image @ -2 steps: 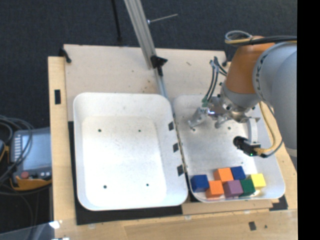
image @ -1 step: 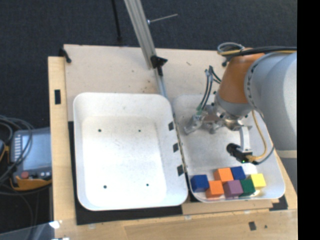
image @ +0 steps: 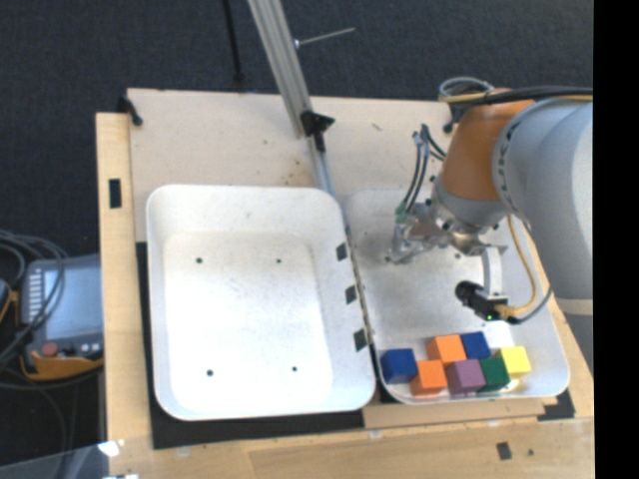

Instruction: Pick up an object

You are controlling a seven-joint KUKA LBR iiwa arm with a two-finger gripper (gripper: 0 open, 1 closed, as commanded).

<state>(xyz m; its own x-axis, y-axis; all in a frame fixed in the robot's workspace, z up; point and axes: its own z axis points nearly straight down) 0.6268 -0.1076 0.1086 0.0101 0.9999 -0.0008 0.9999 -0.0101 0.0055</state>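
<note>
Two shallow white bins sit side by side on the bench (image: 200, 138). The left bin (image: 250, 297) shows a speckled white floor with four small dark dots. The right bin (image: 399, 297) holds all the blocks, gathered in its near corner.

Block count: seven, possibly eight.
- Two blue: one blue block (image: 399, 364) at the left end of the cluster, standing slightly apart; a second blue block (image: 475, 344) further back.
- Two orange: one orange block (image: 448, 347) in the back row, another orange block (image: 430, 375) in the front row.
- One purple block (image: 464, 375), touching the front orange one.
- One green block (image: 494, 371), just beside the purple.
- One yellow block (image: 515, 359) at the right end.
- A white shape behind the yellow one; cannot tell whether it is a block.

One arm (image: 539, 188), grey with an orange band, comes in from the right over the right bin. Its gripper (image: 407, 245) hangs over the far half of that bin, well apart from the cluster. The fingertips are too small and cluttered with cables to read; cannot tell whether they stand apart or together. No block is seen between them.

One slanted aluminium rail (image: 285, 68) crosses the bench's far side. One grey box with cables (image: 60, 307) lies left of the bench.
</note>
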